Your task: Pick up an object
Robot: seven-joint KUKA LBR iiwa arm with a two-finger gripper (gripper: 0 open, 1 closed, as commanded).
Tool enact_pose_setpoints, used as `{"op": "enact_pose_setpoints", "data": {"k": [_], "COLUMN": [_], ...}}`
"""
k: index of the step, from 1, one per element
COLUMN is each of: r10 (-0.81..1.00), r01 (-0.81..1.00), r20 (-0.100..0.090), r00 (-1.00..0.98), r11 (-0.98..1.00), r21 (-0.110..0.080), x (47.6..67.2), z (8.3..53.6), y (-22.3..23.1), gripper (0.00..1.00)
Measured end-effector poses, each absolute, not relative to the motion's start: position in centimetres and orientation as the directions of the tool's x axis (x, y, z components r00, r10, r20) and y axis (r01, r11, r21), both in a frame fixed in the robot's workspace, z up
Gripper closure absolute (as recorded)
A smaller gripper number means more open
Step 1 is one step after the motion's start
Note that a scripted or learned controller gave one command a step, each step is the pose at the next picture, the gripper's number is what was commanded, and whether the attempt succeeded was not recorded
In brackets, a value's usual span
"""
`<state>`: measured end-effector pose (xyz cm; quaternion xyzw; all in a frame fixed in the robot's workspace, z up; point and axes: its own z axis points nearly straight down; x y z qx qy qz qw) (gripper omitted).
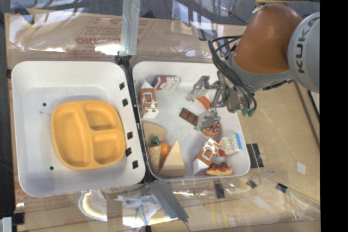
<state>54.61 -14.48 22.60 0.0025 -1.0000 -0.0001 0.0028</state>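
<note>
My gripper (203, 102) hangs low over the upper right part of the right bin (243, 133), open, with its fingers (197, 89) spread wide. A small orange-red piece (204, 101) lies in the gap between them, and neither finger closes on it. A brown chocolate bar (188, 116) lies just left of the lower finger. A round red-brown pastry (212, 128) sits right under that finger. Several other toy foods lie in this bin: a milk carton (166, 82), a small orange-and-white carton (148, 101) and a cheese wedge (173, 160).
The left bin (27, 84) holds a yellow divided plate (87, 133). Near the right bin's front are a bread slice (153, 130), an orange fruit (165, 149), a carton (208, 152), a blue-white pack (231, 143) and a red-topped piece (218, 170). The arm's bulky body (266, 41) looms over the bin's right rim.
</note>
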Motion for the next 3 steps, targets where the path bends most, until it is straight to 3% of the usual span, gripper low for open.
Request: {"op": "enact_pose_setpoints", "data": {"k": [1,2,3], "r10": [0.138,0.072,-0.087], "r01": [0.138,0.072,-0.087], "r20": [0.0,0.0,-0.003], "r00": [-0.99,-0.997,-0.996], "r11": [0.99,0.997,0.996], "r21": [0.0,0.001,0.0], "x": [60.0,52.4,60.2], "z": [9.0,9.1,9.2], "y": [-16.5,-21.0,-21.0], "gripper": [0.0,0.0,0.0]}}
